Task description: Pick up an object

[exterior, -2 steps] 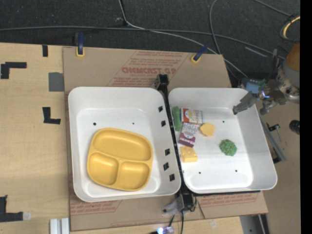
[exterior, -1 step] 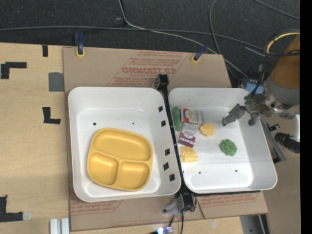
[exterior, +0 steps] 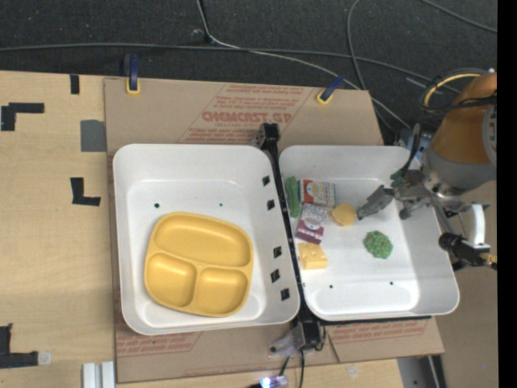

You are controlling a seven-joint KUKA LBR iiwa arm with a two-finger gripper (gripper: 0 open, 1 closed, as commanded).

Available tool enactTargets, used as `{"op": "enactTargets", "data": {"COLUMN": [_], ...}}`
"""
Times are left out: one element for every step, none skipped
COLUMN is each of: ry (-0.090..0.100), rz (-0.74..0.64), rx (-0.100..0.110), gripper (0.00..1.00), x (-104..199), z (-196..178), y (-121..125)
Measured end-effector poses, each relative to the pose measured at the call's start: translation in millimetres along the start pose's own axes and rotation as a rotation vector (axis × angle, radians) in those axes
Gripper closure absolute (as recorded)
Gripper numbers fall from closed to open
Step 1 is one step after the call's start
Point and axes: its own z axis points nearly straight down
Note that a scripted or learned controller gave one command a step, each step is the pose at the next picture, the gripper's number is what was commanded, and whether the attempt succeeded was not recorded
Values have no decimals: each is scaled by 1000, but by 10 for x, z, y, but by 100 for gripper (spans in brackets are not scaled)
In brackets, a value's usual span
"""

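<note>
The right bin (exterior: 420,293) holds several small items. A green knobbly lump (exterior: 377,244) lies right of centre, and a small yellow piece (exterior: 345,214) sits mid-bin. Along the left wall are a pale yellow wedge (exterior: 313,255), a purple packet (exterior: 309,231), a red-and-white carton (exterior: 319,192) and a green stick (exterior: 292,196). My gripper (exterior: 389,208) hangs over the right bin's upper right part, open, with nothing between its fingers. Its left fingertip (exterior: 367,208) is just right of the small yellow piece and above the green lump.
The left bin (exterior: 129,176) holds a yellow three-compartment tray (exterior: 198,263). A black divider (exterior: 279,217) with clips runs between the bins. The grey arm with its orange band (exterior: 464,128) comes in from the right. Cables cross the dark back area.
</note>
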Motion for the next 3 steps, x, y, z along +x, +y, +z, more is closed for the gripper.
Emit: {"op": "enactTargets", "data": {"ry": [0, -1, -2], "rz": [0, -1, 0], "rx": [0, -4, -11], "gripper": [0, 100, 100], "x": [31, 32, 11], "z": [439, 313, -321], "y": [2, 12, 11]}}
